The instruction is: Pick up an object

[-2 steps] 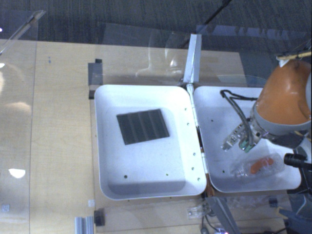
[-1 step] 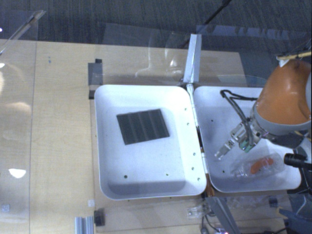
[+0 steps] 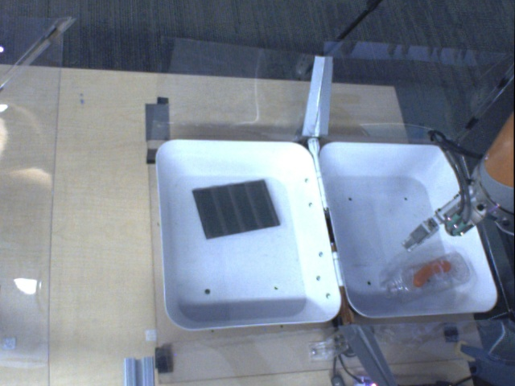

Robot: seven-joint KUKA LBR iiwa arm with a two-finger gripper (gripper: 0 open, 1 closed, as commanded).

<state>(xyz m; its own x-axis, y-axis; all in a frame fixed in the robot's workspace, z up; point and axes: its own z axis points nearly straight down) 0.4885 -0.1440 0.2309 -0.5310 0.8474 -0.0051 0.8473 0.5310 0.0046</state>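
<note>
Low in the right bin (image 3: 378, 167), near its front wall, lies a clear plastic object with an orange part inside (image 3: 426, 273), on its side and alone on the white floor. Gripper (image 3: 420, 237) hangs just above and beside it, angled down toward bin centre; whether it is open or closed cannot be told at this size, and nothing visible sits in it. Arm (image 3: 495, 179) enters over the bin's right wall. Left bin (image 3: 173, 215) holds a dark ribbed rectangular pad (image 3: 236, 208), well apart. Judged step: approach, grasp not yet made. Next move calls for a short shift toward the front wall, then descent squarely over the clear object.
</note>
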